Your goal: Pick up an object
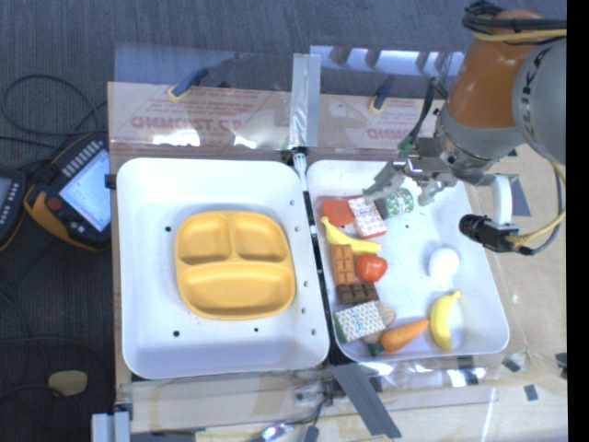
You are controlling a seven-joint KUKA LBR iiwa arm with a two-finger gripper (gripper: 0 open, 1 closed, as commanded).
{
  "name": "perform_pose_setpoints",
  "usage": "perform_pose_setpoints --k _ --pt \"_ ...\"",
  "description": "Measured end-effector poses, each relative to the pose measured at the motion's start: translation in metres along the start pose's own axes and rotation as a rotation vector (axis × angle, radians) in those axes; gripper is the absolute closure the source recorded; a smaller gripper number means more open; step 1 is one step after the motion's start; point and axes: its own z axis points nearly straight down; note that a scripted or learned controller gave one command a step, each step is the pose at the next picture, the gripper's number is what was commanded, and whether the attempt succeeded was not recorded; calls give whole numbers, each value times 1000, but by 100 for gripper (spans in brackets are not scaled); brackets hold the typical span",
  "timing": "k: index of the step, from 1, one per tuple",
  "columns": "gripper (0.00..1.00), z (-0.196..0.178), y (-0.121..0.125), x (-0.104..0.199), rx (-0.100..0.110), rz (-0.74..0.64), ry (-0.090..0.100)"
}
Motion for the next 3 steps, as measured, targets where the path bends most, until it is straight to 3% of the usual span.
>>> perform_pose_setpoints --k 1,2,3 --pt "0 147 -16 -15 -11 -257 -4" --pt "0 146 -78 -10 -16 -538 -10" --pt "100 135 -76 -9 -22 -536 -8"
